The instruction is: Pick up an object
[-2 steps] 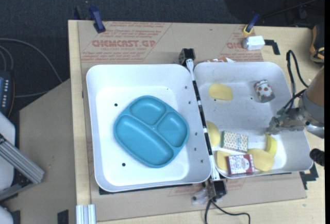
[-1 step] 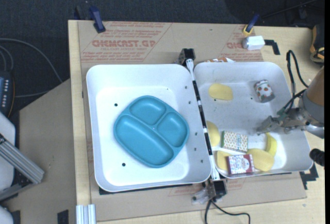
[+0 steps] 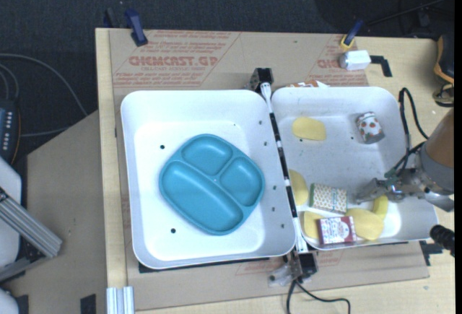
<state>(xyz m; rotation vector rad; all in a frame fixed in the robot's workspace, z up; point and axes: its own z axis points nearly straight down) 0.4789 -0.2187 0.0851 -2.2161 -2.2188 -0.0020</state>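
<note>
The right white bin (image 3: 339, 99) holds several items. A pale yellow piece (image 3: 309, 129) and a small red-and-white ball (image 3: 369, 126) lie toward the back. Near the front sit a patterned box (image 3: 328, 198), a pink-red packet (image 3: 336, 230), a yellow lump (image 3: 366, 223) and a yellow banana-like piece (image 3: 296, 188) against the left wall. My gripper (image 3: 378, 190) reaches in from the right, low over the front right part of this bin, just above the yellow lump and to the right of the patterned box. I see nothing held in it.
The left white bin (image 3: 144, 118) holds a blue divided plate (image 3: 210, 182). A black divider rail (image 3: 276, 154) runs between the bins. Clamps (image 3: 135, 26) and a white block (image 3: 356, 59) sit on the bench's back edge. Cables hang at the right.
</note>
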